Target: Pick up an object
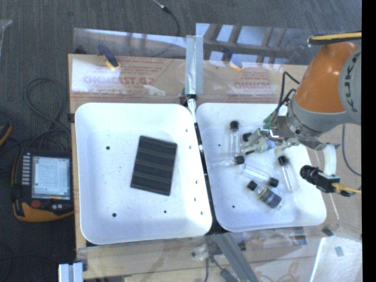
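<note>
A black ribbed rectangular pad point(154, 165) lies flat in the middle of the left bin point(94, 216). The right bin point(305, 213) holds several small clear vials with black caps, among them one point(234, 135) near the bin's upper left, one point(257, 175) in the middle and one point(286, 172) to the right. A small dark bottle point(270, 198) lies toward the front. My gripper point(256, 142) is low over the cluster of vials in the upper middle of the right bin, and parts of the vials are hidden beneath it.
The arm's orange band point(329, 81) and grey wrist hang over the right bin's upper right corner. A raised divider point(200, 151) separates the bins. A teach pendant point(44, 184) lies on the floor to the left, off the bench.
</note>
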You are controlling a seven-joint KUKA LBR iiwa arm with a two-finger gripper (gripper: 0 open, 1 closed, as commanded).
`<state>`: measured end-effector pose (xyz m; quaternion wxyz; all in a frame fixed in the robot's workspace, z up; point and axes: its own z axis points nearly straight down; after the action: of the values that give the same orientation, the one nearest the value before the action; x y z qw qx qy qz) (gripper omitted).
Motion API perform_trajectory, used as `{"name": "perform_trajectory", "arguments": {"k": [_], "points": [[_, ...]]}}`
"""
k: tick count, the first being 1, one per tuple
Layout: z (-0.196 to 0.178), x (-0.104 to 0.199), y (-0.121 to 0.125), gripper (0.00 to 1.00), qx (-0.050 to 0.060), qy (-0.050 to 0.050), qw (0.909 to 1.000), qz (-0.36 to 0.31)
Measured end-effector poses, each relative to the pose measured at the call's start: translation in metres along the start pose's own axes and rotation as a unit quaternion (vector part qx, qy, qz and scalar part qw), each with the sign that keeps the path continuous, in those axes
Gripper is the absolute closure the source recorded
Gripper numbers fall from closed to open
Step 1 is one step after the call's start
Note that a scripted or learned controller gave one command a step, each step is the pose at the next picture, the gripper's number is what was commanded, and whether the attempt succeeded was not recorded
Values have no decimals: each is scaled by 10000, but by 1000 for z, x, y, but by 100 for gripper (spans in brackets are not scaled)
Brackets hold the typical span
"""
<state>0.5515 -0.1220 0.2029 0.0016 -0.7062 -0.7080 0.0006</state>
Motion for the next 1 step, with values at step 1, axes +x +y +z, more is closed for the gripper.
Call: {"name": "perform_trajectory", "arguments": {"k": [1], "points": [[97,-54,-47,0,-4,6,9997,264]]}}
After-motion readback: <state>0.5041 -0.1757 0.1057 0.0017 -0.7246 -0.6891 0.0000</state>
